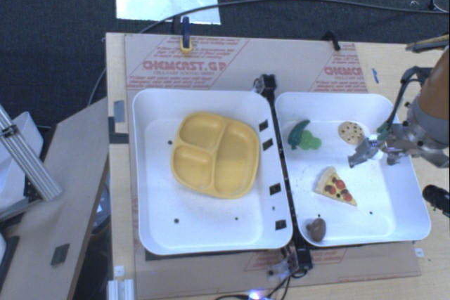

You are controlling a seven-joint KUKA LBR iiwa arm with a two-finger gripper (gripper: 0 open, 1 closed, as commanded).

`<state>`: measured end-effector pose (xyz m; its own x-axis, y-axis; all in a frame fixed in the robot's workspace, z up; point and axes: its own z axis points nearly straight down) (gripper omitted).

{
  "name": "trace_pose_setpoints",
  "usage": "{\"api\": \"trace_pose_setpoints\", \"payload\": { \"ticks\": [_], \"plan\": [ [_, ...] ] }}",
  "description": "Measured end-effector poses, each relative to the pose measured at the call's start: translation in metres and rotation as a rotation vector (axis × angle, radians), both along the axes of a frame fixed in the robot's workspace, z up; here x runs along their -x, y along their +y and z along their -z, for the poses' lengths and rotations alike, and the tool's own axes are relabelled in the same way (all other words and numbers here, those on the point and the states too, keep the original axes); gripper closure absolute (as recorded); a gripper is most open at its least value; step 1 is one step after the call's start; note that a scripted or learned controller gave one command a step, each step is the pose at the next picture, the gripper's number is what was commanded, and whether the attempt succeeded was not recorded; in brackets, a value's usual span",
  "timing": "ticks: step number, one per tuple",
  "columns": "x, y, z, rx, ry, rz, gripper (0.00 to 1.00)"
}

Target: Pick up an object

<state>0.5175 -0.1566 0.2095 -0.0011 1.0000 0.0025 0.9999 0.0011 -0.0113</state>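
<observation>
Evenly lit, fairly bright overhead view with soft, faint shadows. The white bins (211,235) look slightly washed out. Detail is soft and a little grainy.

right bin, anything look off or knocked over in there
Nothing stands out. The broccoli, cookie, pizza slice and brown piece lie apart on the right bin's floor, and the gripper holds nothing.

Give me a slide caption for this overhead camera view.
Gripper hovers in the right bin above pizza slice, beside cookie and broccoli.
</observation>
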Motion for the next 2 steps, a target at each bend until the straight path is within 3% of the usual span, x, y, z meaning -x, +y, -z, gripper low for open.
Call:
{"api": "trace_pose_setpoints", "payload": {
  "ticks": [1, 2],
  "plan": [
    [-0.002, 0.000, -0.005, 0.002, -0.010, -0.003, 0.00],
    [0.005, 0.008, 0.048, 0.000, -0.005, -0.001, 0.00]
  ]
}}
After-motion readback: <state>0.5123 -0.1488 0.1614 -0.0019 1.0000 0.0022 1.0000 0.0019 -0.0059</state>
